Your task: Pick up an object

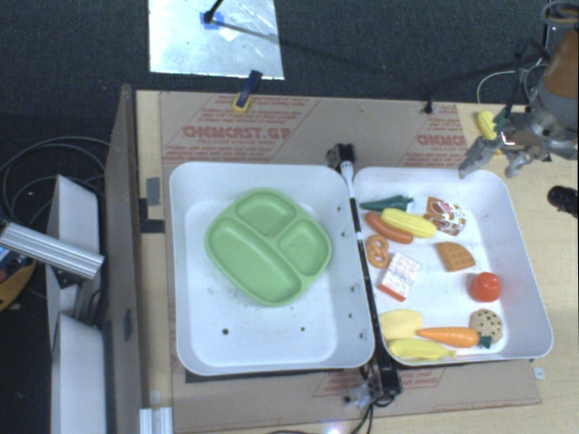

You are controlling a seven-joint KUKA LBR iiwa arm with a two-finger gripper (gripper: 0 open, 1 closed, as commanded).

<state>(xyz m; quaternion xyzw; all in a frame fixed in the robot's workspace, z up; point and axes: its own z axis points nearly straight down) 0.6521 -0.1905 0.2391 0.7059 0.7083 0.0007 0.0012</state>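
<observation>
Bins: two white bins (271, 355)
Green divided plate (268, 245): one
Toy foods (425, 278): about eleven
Pincer (498, 159): upper right, fingers apart, holding nothing

The robot arm comes in at the upper right of the picture, right by the edge. Its gripper (496, 158) hangs at the end of the arm and points down and a little to the left. The two grey fingers (474, 159) are spread apart with a gap between them, and there is nothing in that gap.
</observation>
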